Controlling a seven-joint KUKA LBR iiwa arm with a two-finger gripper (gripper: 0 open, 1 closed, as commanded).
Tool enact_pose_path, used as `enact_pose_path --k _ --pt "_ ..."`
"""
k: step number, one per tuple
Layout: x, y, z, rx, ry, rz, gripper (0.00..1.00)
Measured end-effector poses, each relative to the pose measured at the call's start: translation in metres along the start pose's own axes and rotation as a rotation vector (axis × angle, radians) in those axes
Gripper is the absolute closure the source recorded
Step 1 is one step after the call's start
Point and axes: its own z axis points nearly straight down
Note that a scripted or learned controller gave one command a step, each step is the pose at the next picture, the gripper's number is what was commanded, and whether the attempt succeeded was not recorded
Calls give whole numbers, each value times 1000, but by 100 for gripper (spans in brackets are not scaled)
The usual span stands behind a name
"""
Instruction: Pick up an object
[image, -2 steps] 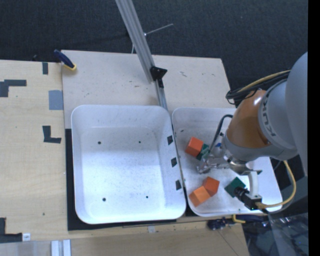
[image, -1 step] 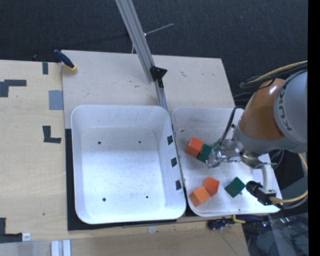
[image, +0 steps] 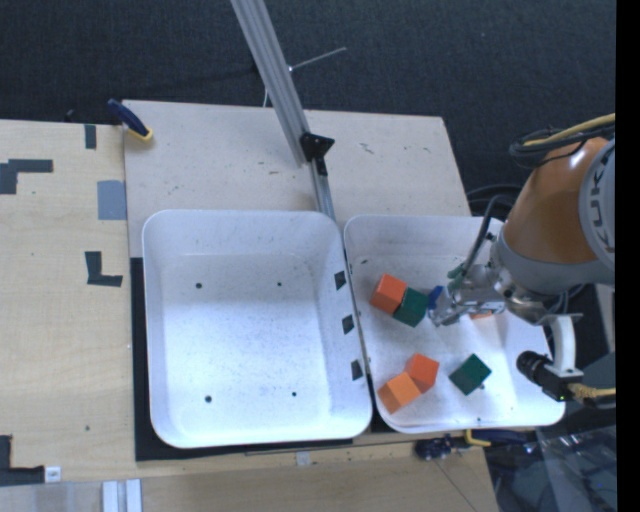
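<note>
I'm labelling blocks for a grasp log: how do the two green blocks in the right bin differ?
The upper green block touches an orange block; the lower green block stands by itself. The upper green block sits just beside the gripper; the lower green block lies nearer the bin's front edge, away from it. Both are dark green and rest in the right bin.

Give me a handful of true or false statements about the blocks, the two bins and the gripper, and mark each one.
1. All the blocks lie in the right bin. True.
2. An orange block touches a green block. True.
3. The gripper hangs over the left bin. False: it is over the right bin, beside the touching orange and green blocks.
4. There are three green blocks. False: two, the second nearer the front.
5. Two orange blocks sit together near the front of the right bin. True.
</note>
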Motion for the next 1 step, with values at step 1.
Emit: enact_pose_path --k 1 --pt "0 9 -46 0 0 -1 100"
